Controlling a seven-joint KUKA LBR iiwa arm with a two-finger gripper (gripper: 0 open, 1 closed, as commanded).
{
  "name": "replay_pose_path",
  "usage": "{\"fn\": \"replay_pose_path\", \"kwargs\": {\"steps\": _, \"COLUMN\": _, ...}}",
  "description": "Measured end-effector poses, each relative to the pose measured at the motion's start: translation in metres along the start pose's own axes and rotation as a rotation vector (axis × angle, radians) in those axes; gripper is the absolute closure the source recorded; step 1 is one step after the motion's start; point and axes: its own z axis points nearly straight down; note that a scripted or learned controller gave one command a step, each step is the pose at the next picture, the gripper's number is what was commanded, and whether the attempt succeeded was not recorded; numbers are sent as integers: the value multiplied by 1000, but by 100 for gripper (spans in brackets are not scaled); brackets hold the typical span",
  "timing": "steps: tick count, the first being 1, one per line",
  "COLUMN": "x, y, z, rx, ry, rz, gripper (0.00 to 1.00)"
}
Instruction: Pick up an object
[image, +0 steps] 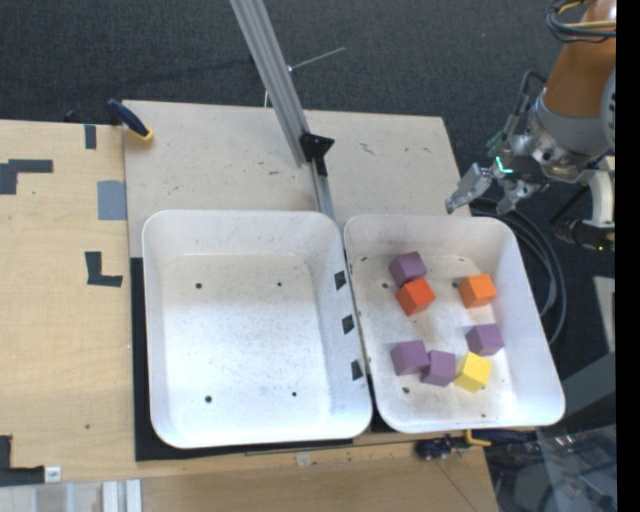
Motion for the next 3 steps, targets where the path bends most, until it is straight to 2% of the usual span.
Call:
{"fn": "replay_pose_path", "kwargs": {"steps": 1, "x": 0, "y": 1, "z": -3, "rx": -4, "ry": -2, "rz": -1, "gripper": 0}}
{"fn": "replay_pose_path", "kwargs": {"steps": 3, "x": -6, "y": -13, "z": 120, "rx": 2, "ry": -1, "rz": 0, "gripper": 0}}
